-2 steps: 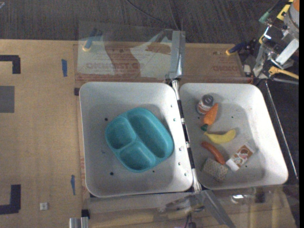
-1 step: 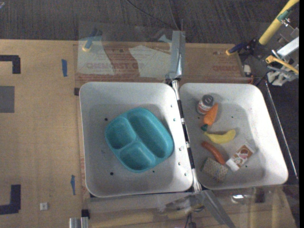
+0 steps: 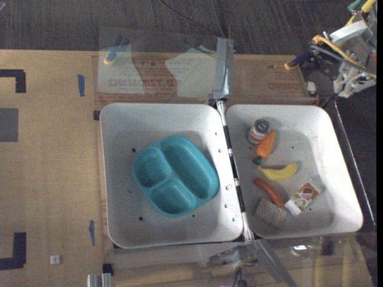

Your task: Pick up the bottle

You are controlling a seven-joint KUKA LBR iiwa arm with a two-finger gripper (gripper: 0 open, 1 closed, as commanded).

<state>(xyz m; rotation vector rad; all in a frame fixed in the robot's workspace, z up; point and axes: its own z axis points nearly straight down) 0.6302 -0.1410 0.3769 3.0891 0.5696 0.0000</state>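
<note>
Beyond bench, gripper [image 3: 350,70] above right bin [image 3: 344,160] corner

parked at the upper right corner of the camera view, gripper [image 3: 350,70] pulled back beyond the worktop's far right end. wrapped in yellow and black cabling around pale metal parts. tilted down and leftward. too cluttered and small there to judge the finger state.

Two bins [image 3: 114,160], one plate [image 3: 175,175], six items.
</note>
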